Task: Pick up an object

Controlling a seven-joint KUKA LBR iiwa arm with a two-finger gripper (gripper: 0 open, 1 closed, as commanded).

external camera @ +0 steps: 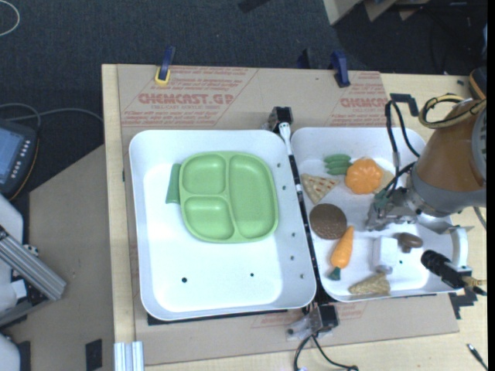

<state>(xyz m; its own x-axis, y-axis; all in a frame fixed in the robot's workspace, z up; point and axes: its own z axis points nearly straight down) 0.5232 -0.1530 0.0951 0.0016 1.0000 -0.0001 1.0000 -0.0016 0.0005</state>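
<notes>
The right bin [325, 141] holds several toy foods. An orange fruit [363, 175] and a small green piece [336, 162] lie at the back. A tan cracker wedge [316, 186] and a brown round disc [328, 219] lie near the left wall. A carrot [343, 247] points toward the front, and a tan wedge [370, 286] lies at the front wall. A small brown piece [407, 241] lies right of centre. My gripper [384, 221] hangs low over the bin's middle, between the fruit and the brown piece, right of the disc.
The left bin [147, 207] holds a green divided plate [227, 195] toward its back. The arm [452, 165] covers the right bin's right side. Clamps sit on the board's far edge.
</notes>
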